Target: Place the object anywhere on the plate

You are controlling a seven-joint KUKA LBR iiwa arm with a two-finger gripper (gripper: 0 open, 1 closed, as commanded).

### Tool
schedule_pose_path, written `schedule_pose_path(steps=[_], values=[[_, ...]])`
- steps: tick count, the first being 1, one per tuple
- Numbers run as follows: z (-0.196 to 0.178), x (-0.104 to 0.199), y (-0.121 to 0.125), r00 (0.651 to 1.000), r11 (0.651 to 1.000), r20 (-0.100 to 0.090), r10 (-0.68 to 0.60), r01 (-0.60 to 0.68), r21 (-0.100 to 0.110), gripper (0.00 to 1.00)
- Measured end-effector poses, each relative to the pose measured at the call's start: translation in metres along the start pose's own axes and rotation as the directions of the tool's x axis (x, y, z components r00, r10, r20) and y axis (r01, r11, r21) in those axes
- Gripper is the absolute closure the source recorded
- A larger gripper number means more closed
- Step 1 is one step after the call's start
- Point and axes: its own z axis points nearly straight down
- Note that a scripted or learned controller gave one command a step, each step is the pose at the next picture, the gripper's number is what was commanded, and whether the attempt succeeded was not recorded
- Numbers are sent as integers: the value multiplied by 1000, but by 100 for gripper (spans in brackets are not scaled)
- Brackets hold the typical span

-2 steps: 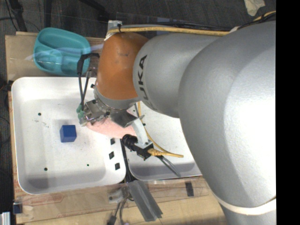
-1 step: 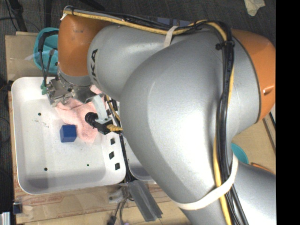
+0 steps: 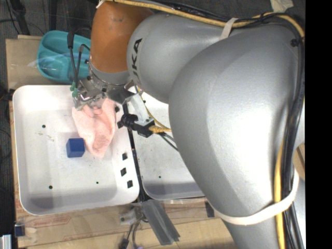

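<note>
Big grey arm (image 3: 228, 113) covers most of the right bin (image 3: 171, 188) and reaches across to the left bin (image 3: 31, 154); orange band (image 3: 111, 35) sits above the wrist near the top of the view. Gripper (image 3: 87, 98) is down at the upper edge of the left bin, right on top of a pink cloth (image 3: 97, 129). Cloth's upper end is bunched up at the gripper and the rest drapes down toward the bin floor, lower end resting on or just above it, can't tell which. Top of the cloth looks pinched at the gripper but the tips are buried in fabric, so can't tell if it's clamped or spread. Small blue cube (image 3: 75, 148) sits on the left bin floor just beside the cloth's left edge, close to touching, apart from the gripper. Teal plastic object (image 3: 59, 56), maybe the plate or a dish, lies outside the left bin beyond its far edge, on the wooden bench (image 3: 72, 222), partly hidden by the arm.
</note>
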Motion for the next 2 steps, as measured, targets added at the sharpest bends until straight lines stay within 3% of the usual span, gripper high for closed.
schedule_pose_path(steps=[1, 2], values=[[60, 55, -72, 985, 985, -2, -174, 174, 2, 100], [3, -11, -34, 918, 918, 1, -397, 397, -1, 100]])
